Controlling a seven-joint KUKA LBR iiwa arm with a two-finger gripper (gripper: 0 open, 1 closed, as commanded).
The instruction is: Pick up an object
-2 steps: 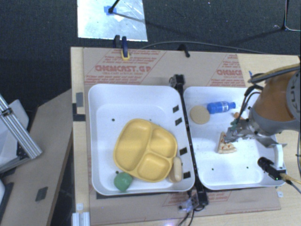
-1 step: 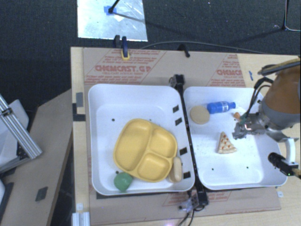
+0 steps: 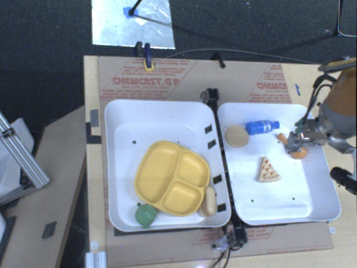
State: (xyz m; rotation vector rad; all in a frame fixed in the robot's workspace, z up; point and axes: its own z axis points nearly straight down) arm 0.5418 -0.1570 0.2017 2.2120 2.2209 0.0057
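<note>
Left bin: yellow divided tray at centre; green ball at its 7 o'clock, tan bread roll touching its 4 o'clock edge.

Right bin: round tan disc and blue bottle at 11 o'clock, pizza slice at centre, orange piece at 2 o'clock.

End effector low over the orange piece; opening cannot be told. Judged step: closing on a grasp. Next: seat, close, lift straight.
</note>
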